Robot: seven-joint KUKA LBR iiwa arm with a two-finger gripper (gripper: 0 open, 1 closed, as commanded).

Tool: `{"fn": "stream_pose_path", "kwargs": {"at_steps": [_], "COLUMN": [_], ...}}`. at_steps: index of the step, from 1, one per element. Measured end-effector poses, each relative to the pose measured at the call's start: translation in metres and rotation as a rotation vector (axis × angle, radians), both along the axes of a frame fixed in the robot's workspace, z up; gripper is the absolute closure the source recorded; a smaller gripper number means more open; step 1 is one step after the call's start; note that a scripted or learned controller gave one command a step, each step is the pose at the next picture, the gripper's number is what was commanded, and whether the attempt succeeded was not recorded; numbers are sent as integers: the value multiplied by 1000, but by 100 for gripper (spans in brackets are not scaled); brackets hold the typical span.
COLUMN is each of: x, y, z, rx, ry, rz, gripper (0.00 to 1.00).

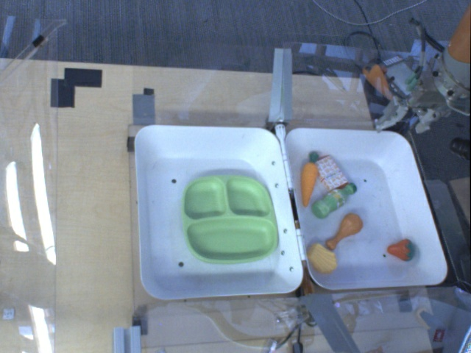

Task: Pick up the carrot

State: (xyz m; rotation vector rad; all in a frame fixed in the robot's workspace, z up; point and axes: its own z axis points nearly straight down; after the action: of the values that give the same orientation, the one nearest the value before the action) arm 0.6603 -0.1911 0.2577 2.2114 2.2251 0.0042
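Carrot (308, 182) lies in the right bin (423, 197), hard against its left wall near the far corner. Long axis runs roughly far-to-near, leafy end far, tip near. Red-white packet and green bottle (333, 201) crowd its right side. Gripper (412, 109) hangs past the bin's far-right corner; carrot lies left and nearer. Jaws' state: cannot tell.

A robotics laboratory test bench was shown.

Two shallow white plastic bins (158, 219) had been fixed side by side on a pale wooden benchtop (88, 197), framed by grey metal brackets (280, 87); black tape markers (73, 84) and loose black cables (353, 6) were seen.
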Motion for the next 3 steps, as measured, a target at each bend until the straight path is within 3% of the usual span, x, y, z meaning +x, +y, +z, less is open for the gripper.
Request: {"fn": "stream_pose_path", "kwargs": {"at_steps": [1,2,3], "x": [10,-13,-79], "y": [43,109,90], "z": [-136,-169,-168], "rx": [1,0,0], "ry": [1,-5,-5], "rz": [10,17,12], "gripper": [0,0,0]}}
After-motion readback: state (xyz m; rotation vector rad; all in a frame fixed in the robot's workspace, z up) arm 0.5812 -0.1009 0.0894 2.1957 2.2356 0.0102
